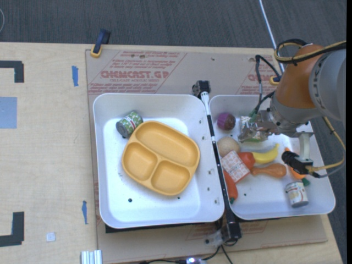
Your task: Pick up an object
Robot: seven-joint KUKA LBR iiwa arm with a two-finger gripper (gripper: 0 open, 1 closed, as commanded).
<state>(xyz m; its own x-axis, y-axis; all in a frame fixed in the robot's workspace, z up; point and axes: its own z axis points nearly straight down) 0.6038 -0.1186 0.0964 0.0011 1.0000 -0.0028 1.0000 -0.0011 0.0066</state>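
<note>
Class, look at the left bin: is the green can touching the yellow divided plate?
Touching. The camera view shows the green can lying against the yellow divided plate's upper-left rim, no gap between.

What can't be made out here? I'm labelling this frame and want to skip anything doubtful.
- End effector: its fingers blur into clutter beneath, camera view; open or shut is unclear.
- Item under the end effector: silvery and greenish, too blurred to name.
- Carrot: partly covered by the red-patterned packet and the bin divider.
- Small can: label too small to read.
- Arm: cut off at the right edge.
</note>
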